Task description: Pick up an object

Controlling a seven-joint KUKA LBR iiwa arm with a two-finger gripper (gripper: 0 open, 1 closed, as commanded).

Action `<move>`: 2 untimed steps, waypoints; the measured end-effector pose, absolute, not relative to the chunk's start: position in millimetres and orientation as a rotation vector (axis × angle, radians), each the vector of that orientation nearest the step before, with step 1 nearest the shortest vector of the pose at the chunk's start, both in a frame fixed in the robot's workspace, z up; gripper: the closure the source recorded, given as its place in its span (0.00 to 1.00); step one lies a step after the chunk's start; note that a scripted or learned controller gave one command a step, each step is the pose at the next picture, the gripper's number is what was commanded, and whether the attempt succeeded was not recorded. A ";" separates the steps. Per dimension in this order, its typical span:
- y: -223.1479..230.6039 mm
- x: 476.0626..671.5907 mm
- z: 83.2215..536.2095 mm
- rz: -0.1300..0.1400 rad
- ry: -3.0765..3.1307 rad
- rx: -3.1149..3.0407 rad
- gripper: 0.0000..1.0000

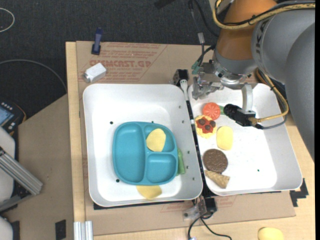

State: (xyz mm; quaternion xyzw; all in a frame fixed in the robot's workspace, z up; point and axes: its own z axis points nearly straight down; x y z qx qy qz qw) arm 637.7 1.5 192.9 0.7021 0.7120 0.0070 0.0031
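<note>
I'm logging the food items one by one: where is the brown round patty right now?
The brown patty lies in the right bin, near its left wall, just below the yellow piece and above the wedge.

Your KUKA iiwa arm (285, 39) enters from the right of the camera view, grey links filling the upper right corner; the orange band (240, 21) sits above the wrist, which points downward; the two-finger gripper (202, 90) hangs at the arm's lower left end, its finger spacing unclear to you from this angle
</note>
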 end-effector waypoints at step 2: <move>-20.7 481.4 395.7 0.026 2.218 2.204 1.00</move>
